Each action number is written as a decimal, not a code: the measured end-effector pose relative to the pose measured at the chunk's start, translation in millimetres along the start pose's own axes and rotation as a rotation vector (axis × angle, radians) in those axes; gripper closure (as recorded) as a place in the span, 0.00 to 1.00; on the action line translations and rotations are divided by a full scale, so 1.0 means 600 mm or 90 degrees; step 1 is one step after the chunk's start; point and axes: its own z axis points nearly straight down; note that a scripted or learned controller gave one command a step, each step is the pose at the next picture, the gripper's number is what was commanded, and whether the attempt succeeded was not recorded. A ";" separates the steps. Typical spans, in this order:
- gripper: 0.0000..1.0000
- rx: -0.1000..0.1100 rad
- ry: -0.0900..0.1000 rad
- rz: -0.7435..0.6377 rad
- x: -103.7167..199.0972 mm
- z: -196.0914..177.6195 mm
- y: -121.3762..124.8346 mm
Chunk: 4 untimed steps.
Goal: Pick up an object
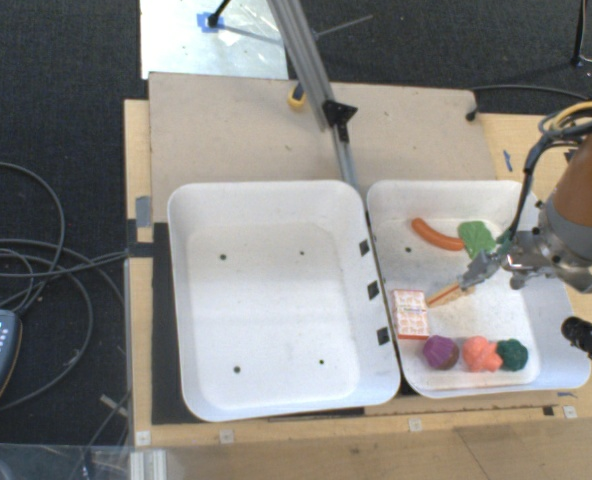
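My gripper [479,270] hangs low over the middle of the right bin [566,368], reaching in from the right. Just beyond it lies a green piece [476,236], beside an orange sausage [435,234]. A thin orange stick [443,294] lies right below the gripper tip, touching or nearly touching it. A small white and red box [409,314] rests by the bin's left wall. Along the near wall sit a purple lump [439,352], an orange lump [481,355] and a dark green lump [513,354]. Nothing is visibly held.
The left bin [191,268] stands beside the right one, sharing a middle rim with black clips [373,290]. A grey pole [311,58] slants down from the top to the bins' far edge. Cables and a tablet lie on the floor at left.
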 end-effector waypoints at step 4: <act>1.00 -0.008 -0.003 -0.003 0.020 -0.114 0.025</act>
